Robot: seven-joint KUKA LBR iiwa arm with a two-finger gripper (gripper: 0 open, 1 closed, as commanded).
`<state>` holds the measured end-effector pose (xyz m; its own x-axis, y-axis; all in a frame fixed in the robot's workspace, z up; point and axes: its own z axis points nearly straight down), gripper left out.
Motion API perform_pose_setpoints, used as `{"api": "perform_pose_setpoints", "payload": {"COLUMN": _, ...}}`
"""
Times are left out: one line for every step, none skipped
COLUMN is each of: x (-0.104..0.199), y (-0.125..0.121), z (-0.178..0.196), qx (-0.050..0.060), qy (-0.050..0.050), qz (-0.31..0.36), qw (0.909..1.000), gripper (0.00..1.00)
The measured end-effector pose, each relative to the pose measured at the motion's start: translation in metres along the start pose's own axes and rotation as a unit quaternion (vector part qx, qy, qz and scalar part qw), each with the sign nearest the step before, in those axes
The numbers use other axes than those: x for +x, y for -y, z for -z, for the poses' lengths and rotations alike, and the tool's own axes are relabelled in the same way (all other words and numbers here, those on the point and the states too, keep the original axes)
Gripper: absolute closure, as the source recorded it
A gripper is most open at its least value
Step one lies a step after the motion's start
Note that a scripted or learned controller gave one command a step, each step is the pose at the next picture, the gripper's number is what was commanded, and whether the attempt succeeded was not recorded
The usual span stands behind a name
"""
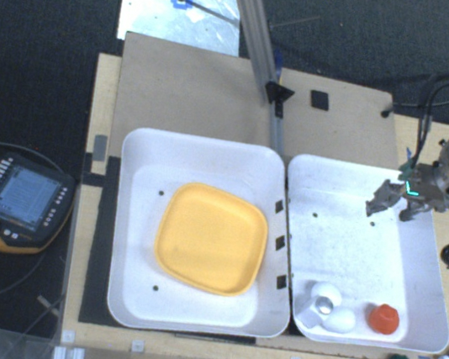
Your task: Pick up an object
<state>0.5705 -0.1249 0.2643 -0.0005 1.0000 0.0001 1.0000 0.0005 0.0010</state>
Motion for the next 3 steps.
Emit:
{"api": "perform_pose_setpoints", "payload": {"x": 0.0, "y": 0.0, "z": 0.0, "qx": 0.0, "qy": 0.0, "qz": 0.0, "qw": 1.0, "gripper": 0.0}}
{"api": "perform_pose_setpoints", "payload": {"x": 0.006, "y": 0.001, "z": -0.043, "qx": 0.002, "qy": 0.0, "qz": 0.0, "qw": 1.0, "gripper": 0.0}}
{"api": "perform_pose_setpoints", "payload": {"x": 0.005, "y": -0.008, "z": -0.099, "qx": 0.002, "qy": 0.0, "qz": 0.0, "qw": 1.0, "gripper": 0.0}}
